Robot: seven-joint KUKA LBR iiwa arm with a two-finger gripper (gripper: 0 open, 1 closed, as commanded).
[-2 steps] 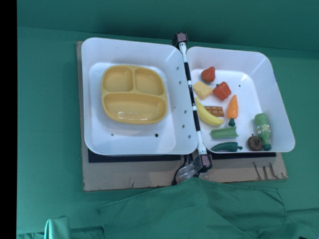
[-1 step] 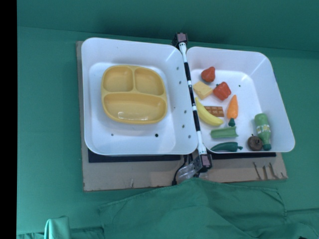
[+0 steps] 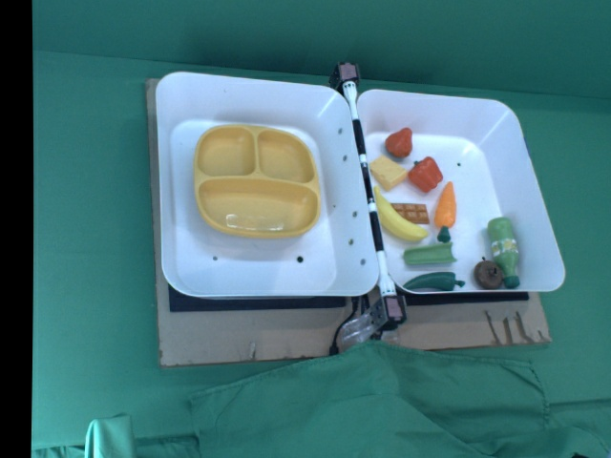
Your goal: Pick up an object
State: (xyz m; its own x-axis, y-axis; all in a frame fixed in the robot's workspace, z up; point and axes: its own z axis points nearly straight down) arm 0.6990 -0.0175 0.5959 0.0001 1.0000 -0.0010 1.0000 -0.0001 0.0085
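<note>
Camera view showed a yellow plate [image 3: 256,180] sitting in the left bin [image 3: 250,273], while toy food like the banana [image 3: 398,219] crowded the right bin [image 3: 512,160].

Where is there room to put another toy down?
The left bin has bare floor below the yellow tray. In the right bin, the patch right of the red pepper and carrot is bare. It is crowded around the banana.
</note>
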